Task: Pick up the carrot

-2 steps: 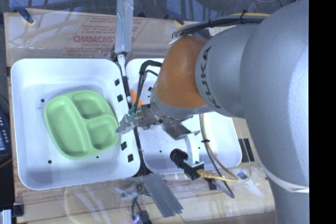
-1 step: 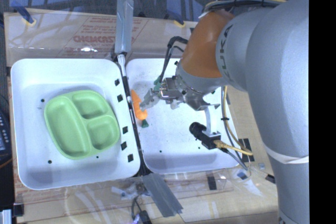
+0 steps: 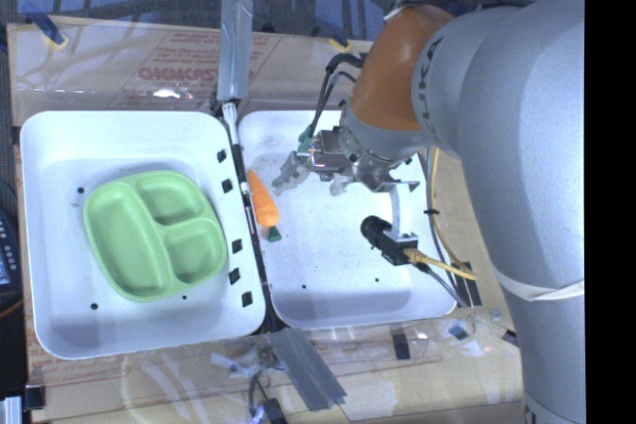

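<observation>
1. The carrot lies in the right bin, close against the wall it shares with the left bin.
2. My gripper hovers just right of the carrot, apart from it.
3. My fingers look spread and grip nothing.
4. A green divided plate sits left of the carrot.

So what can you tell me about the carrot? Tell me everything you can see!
The carrot is small and orange, with a little dark green stub at its lower end, and looks like a smooth toy. It lies flat on the floor of the right white bin, close along that bin's left wall, its narrow end pointing up the picture and its green end down. Nothing grips it: the gripper hangs just to its upper right, apart from it.
</observation>
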Tool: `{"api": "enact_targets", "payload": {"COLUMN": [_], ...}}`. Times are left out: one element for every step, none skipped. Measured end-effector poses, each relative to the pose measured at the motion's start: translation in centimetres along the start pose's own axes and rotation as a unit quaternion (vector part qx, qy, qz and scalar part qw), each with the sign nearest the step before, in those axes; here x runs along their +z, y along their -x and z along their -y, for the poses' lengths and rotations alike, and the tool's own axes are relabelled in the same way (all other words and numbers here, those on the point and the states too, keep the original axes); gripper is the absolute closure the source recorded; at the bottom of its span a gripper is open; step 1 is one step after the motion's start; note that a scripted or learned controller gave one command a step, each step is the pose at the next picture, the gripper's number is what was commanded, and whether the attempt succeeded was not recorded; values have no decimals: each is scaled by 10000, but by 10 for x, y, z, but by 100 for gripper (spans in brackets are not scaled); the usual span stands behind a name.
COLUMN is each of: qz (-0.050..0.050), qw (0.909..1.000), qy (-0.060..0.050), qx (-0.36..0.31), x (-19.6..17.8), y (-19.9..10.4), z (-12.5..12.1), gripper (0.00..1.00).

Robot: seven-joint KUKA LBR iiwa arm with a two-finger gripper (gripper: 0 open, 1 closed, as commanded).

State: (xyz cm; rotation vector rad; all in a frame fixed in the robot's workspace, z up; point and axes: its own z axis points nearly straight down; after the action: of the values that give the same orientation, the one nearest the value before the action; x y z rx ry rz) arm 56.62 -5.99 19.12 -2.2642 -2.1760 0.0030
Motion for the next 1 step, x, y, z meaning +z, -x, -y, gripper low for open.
{"api": "enact_targets", "payload": {"qz": [-4], "qw": [9974], "qy": [-10], "qx": [724], "x": [0], "y": [-70], "z": [-51], "gripper": [0]}}
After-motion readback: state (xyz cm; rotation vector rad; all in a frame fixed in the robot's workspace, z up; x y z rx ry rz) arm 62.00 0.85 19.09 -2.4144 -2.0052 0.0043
